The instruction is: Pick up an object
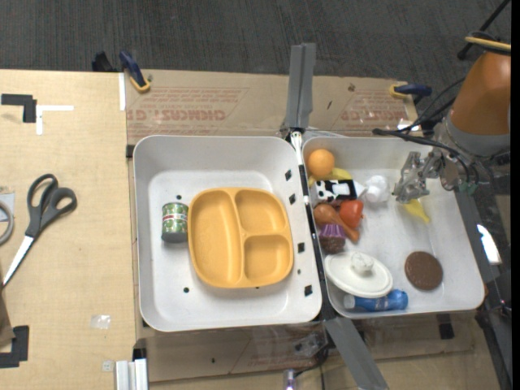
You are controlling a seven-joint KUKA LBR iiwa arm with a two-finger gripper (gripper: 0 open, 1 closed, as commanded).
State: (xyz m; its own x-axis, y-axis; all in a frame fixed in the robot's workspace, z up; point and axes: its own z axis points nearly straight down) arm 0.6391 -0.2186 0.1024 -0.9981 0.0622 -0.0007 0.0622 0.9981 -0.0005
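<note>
My gripper (411,184) hangs in the right bin (463,299), near its upper right part. A small yellow piece (418,210) lies just below it, and a white ball (375,189) lies a little to its left. Along the bin's left side sit an orange ball (321,162), a black and white item (334,189), a red piece (351,212) and a purple piece (331,238). Toward the front are a white lidded dish (359,273), a blue bottle (379,301) and a brown disc (423,270). I see nothing held.
The left bin (154,299) holds a yellow divided plate (241,236) and a small green can (174,221) beside it. Scissors (41,210) lie on the wooden bench at far left. A grey divider bar (299,96) runs between the bins at the back.
</note>
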